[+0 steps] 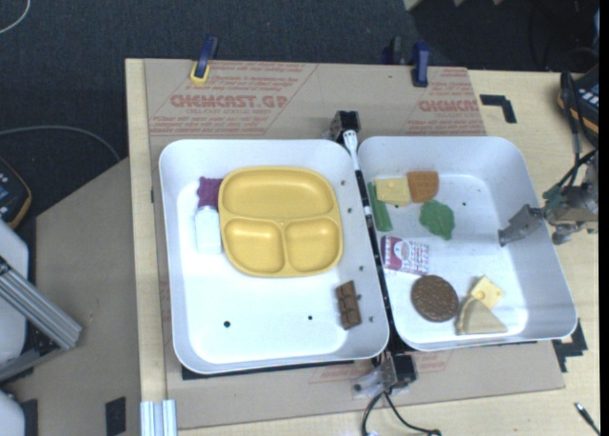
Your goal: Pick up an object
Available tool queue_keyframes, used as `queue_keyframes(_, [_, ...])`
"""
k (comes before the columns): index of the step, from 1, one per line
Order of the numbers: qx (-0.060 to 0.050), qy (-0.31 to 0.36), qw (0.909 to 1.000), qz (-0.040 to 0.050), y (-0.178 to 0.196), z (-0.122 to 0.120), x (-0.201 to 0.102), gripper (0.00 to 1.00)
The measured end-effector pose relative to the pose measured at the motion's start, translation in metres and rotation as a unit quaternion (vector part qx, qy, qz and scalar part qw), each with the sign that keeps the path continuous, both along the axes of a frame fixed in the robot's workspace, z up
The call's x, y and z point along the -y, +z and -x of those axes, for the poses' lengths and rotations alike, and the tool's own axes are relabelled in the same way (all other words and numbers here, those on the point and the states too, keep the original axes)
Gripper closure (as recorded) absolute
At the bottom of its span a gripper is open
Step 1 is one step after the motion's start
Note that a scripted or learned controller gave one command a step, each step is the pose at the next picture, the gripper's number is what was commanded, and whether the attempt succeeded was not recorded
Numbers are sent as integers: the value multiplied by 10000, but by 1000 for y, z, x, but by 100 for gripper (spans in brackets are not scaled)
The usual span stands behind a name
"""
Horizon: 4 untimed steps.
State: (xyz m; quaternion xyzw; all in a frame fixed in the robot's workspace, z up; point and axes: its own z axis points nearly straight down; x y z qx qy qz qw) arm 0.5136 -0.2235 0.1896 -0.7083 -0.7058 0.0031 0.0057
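**Pick not started: nothing held**

Gripper sits at the right bin's right wall. Fingers hold nothing; whether spread or pressed together, I can't tell, too small and blurry. Every item is down in the bins. Nearest candidates: green piece well to its left, yellow wedge below-left, brown disc beyond that.

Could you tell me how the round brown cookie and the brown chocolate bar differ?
The cookie is a flat disc; the chocolate bar is a narrow segmented strip. The cookie lies in the right bin beside a pale wedge; the bar sits in the left bin, near its right wall. Both are dark brown.
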Motion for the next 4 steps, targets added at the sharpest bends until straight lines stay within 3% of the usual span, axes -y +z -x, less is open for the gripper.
queue_keyframes(1, [62, 18, 10000, 20, 7, -3, 0, 0])
queue_keyframes(3, [39, 33, 10000, -31, -106, -11, -7, 0])
queue_keyframes(4, [58, 25, 10000, 3, -94, -11, -5, 100])
